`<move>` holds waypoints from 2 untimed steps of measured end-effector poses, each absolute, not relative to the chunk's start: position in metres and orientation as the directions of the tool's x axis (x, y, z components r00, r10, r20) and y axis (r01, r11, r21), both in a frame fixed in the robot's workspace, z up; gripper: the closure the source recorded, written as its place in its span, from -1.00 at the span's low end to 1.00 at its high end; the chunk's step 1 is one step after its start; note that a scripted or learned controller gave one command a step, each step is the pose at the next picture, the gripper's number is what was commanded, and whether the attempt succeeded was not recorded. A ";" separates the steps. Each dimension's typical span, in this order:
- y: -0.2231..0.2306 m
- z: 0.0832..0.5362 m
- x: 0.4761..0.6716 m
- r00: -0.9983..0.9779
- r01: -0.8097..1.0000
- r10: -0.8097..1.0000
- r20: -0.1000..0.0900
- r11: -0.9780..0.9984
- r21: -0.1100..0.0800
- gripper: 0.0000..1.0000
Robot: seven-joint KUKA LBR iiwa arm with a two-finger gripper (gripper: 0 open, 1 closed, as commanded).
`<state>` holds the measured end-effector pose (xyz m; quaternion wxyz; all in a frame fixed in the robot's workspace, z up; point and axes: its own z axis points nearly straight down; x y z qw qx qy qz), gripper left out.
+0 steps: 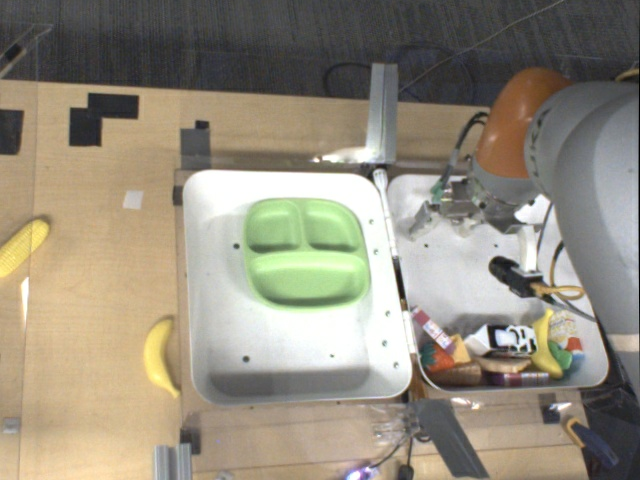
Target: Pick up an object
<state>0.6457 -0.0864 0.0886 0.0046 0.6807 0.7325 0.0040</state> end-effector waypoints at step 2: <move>-0.058 0.186 0.600 -0.123 0.992 0.992 -0.001 0.123 0.007 -1.00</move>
